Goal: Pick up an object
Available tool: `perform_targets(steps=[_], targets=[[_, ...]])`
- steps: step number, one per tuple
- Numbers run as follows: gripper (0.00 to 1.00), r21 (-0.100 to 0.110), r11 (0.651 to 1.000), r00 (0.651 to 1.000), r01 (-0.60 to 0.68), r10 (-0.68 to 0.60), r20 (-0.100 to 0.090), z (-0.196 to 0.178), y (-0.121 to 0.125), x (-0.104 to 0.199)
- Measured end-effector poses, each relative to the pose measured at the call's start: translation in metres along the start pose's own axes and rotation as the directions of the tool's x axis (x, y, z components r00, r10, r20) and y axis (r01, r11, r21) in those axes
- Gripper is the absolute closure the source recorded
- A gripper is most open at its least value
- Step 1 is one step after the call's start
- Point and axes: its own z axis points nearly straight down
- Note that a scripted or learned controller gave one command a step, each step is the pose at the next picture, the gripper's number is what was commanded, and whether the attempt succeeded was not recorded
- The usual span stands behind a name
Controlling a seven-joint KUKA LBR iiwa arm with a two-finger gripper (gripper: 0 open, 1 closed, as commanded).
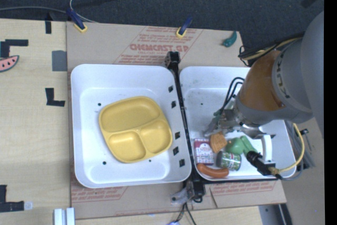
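My gripper [220, 125] hangs low in the right bin [202, 87], just above a cluster of objects at the bin's near edge. Directly below it lies a small orange-brown piece [218, 141]. A red and white packet [203, 151] lies to the left of that piece, and a green object [242, 144] lies to its right. A green-labelled can [229, 160] lies on its side in front, with a red sausage [212, 170] by the near rim. The wrist hides the gripper's tips.
The left bin [87, 113] holds a yellow divided plate [136, 128]. A black divider [178, 108] runs between the bins. The arm's grey body and orange band [263, 84] cover the right bin's right half. A teal clip [229, 38] lies on the cardboard behind.
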Motion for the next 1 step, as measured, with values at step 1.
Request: perform_targets(steps=[1], targets=[[1.00,0.002,1.000,1.000,0.001,-0.001,-0.001,-0.1675,-0.0008,0.0142]])
